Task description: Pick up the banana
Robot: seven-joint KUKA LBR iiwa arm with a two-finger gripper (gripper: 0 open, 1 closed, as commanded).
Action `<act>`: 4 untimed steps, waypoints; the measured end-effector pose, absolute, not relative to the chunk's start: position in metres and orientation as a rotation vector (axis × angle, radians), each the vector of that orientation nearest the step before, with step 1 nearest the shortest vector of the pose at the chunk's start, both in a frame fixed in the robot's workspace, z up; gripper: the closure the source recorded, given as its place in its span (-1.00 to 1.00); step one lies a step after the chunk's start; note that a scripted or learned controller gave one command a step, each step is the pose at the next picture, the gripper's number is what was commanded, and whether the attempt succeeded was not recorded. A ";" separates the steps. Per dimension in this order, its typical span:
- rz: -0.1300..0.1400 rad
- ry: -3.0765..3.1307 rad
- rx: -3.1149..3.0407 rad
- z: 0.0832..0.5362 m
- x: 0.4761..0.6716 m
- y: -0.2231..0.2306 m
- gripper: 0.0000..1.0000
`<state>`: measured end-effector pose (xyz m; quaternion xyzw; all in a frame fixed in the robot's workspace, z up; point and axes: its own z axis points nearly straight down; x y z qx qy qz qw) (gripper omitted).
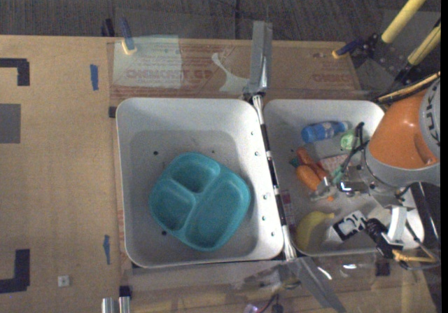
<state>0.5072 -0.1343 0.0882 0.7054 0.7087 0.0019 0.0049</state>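
Landmark for all entries: the right bin point(280, 119), one of two shallow white bins sitting side by side on the bench.

Item 1. Banana point(313, 227): yellow, lying in the near left corner of the right bin, close against its near wall. Its right end is meeting a small black-and-white object point(348, 225); where the one stops and the other starts is hard to make out.

Item 2. Gripper point(341, 184): hanging over the middle of the right bin, beyond the banana and apart from it. Dark cabling and metal parts are cluttering it, so whether it is wide, narrow or holding anything cannot be told.

Item 3. Arm point(399, 143): its orange band is covering the right side of the right bin and hiding that bin's right wall. Its further length is running out of frame.

Item 4. Orange object point(308, 177): lying left of the gripper inside the right bin; its shape is reading poorly.

Item 5. Blue bottle-like object point(323, 129): lying toward the far side of the right bin, with a small green item point(347, 141) just beside its right end, partly behind a cable.

Item 6. Left bin point(140, 122): touching the right bin along their shared wall, and holding a teal divided plate point(201, 200) lying flat.

Item 7. Cardboard sheet point(294, 66): lying on the bench beyond both bins.
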 end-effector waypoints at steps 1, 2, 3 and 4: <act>0.001 2.191 2.247 0.096 0.504 -0.172 -1.00; 0.000 2.436 1.988 0.093 0.479 -0.107 -1.00; 0.003 2.427 1.992 0.103 0.480 -0.109 1.00; 0.002 2.428 1.993 0.103 0.479 -0.109 -1.00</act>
